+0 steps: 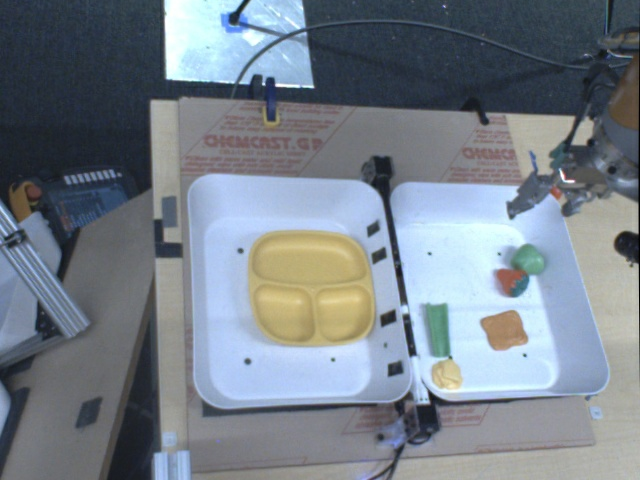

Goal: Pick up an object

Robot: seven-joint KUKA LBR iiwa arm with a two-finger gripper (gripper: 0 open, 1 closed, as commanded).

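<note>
Hovering pincer (545, 194) — fingers spread, nothing held

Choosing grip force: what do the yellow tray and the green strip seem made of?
Yellow tray: likely moulded plastic, matte to satin; even colour, rounded compartment walls, soft sheen. Green strip: looks like plastic or rubber toy food, matte; flat uniform green, no glare. Too small to be sure.

One fixed camera looks down at a slant from above the pale wooden counter (120, 268), far enough to see both shallow white plastic bins (215, 203) fully.
</note>
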